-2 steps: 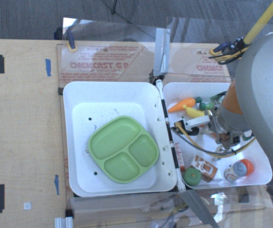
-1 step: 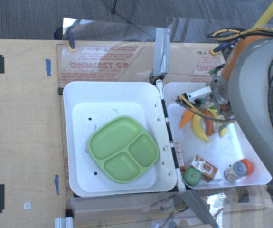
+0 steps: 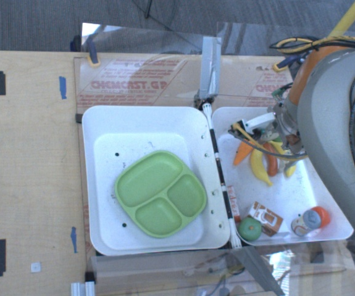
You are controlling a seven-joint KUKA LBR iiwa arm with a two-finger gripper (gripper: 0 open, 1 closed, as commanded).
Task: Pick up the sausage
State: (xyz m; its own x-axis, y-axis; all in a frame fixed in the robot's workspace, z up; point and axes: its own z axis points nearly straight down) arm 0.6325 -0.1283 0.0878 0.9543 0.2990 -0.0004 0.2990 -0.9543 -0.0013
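The arm (image 3: 338,122) is reaching in from the right of the frame, and the gripper (image 3: 282,142) is hanging over the upper part of the right bin (image 3: 304,187). Whether it is spread or closed, I cannot tell; the wrist is covering it. The sausage (image 3: 274,159), a reddish piece, is lying just below the gripper, partly hidden, beside a banana (image 3: 260,168) and a carrot (image 3: 242,153). An apple (image 3: 249,229), a box (image 3: 267,218) and a can (image 3: 310,221) are sitting along the lower edge of this bin. A green plate (image 3: 160,194) is lying in the left bin (image 3: 100,165).
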